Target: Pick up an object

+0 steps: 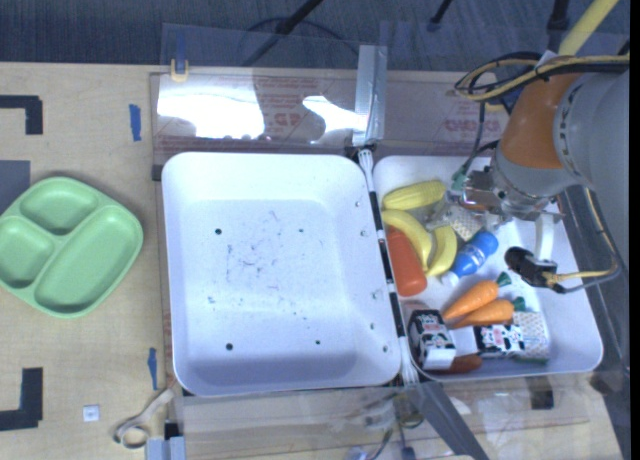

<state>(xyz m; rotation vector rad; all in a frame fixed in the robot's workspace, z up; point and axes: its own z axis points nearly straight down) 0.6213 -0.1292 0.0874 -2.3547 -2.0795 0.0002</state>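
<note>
Grey arm (590, 128) with orange band reaches in from right, over right bin (585, 333). Gripper (478, 193) low at bin's upper middle, just beside bananas (420, 218); grip state cannot tell. Right bin crowded: orange-red bottle (405, 260) by divider, blue bottle (472, 256) beside bananas, two carrots (478, 303), cow-print cartons (432, 338) near front wall. Left bin (275, 268) alongside. Green divided plate (65, 245) on bench, far left.

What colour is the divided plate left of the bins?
Light green; the divided plate shows clearly in the camera view, on the wooden bench.
</note>
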